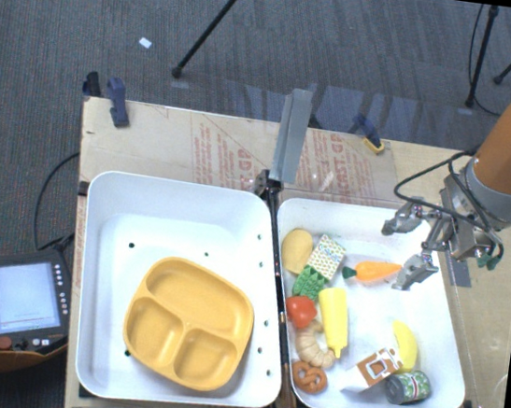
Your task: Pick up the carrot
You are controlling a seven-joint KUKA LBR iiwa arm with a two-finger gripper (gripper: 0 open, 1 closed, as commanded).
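The carrot (376, 272) is orange with a green stub at its left end. It lies on its side in the upper middle of the right bin (438, 314). My gripper (408, 246) hangs over the bin's upper right, just right of and above the carrot. It is open, with one finger near the carrot's right tip and nothing between the fingers.
The right bin also holds a pale yellow potato (296, 248), a green and white packet (322, 260), a tomato (300, 310), a yellow corn cob (334, 318), a banana (404, 344), a can (409, 387) and a pretzel (309, 378). A yellow divided plate (188, 323) lies in the left bin (111, 225).
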